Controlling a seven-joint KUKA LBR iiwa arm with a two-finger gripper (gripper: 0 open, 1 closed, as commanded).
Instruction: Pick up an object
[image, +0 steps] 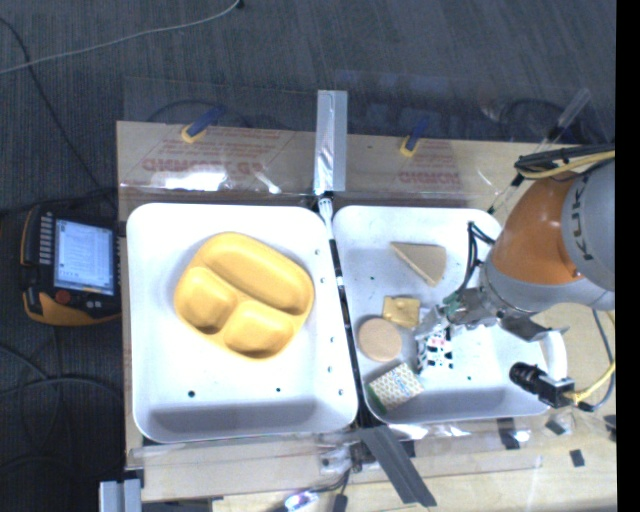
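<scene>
The right bin (470, 395) holds a tan wedge (421, 259) at the back, a small yellow block (402, 311), a round tan disc (378, 339) and a patterned white packet (395, 385) near the front wall. My gripper (434, 345) is down in this bin, just right of the disc and the yellow block, above the packet. Its tip looks black and white and sits close to the bin floor. Nothing is visibly held between its fingers. The left bin (160, 400) carries a large yellow lumpy object (243, 293).
The grey arm with its orange band (535, 245) comes in over the right bin's right side. A black fitting (530, 378) sits at the bin's front right. A handheld screen device (72, 262) lies left of the bench. A metal divider (330, 140) stands at the back between the bins.
</scene>
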